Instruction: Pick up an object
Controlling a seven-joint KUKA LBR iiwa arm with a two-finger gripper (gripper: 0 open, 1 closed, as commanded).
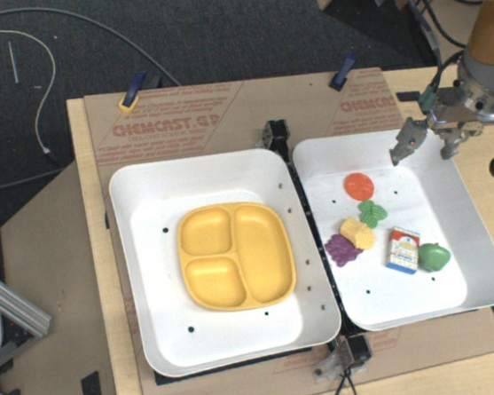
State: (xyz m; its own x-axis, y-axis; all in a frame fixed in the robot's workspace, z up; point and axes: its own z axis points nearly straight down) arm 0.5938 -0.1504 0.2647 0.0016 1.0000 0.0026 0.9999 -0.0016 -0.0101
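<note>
The right white bin (438, 296) holds several small toys: a red-orange round piece (358, 186), a green leafy piece (373, 213), a yellow piece (357, 233), a purple grape cluster (342, 249), a small red, white and blue carton (403, 250) and a green pepper-like piece (434, 257). My gripper (425, 144) hangs over the bin's far right part, open, with two fingers spread and nothing between them. It is up and right of the red-orange piece, apart from all the toys.
The left white bin (146, 249) holds a yellow three-compartment plate (235, 255). Both bins rest on a cardboard sheet (236, 104) held by blue clamps (133, 93). The arm's wrist (486, 73) comes in from the upper right. Cables lie on the dark floor behind.
</note>
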